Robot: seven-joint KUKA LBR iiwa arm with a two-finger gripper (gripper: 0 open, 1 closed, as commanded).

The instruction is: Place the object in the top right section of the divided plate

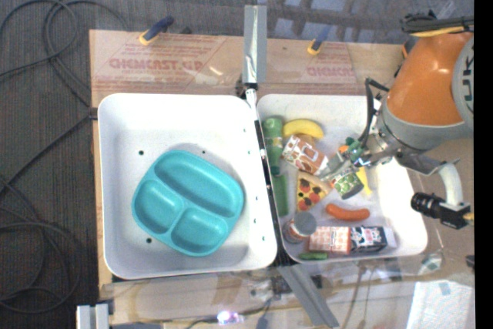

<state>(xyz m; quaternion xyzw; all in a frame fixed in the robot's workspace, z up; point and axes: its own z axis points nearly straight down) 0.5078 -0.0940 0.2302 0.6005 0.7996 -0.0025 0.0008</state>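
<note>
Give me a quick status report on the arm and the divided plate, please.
Gripper low in right bin, among toy food; grasp unclear. Divided plate in left bin, nothing on it. Path across looks open.

Arm (431,88) cut off at right edge; hand (356,156) fingers indistinct.

- The teal plastic divided plate (189,201) lies flat in the left white bin, turned at a slant, its three compartments bare.
- The object isn't singled out: the right bin holds a jumble of toy food, yellow banana (303,127), red sausage (348,212), pizza slice (310,192) among them.
</note>
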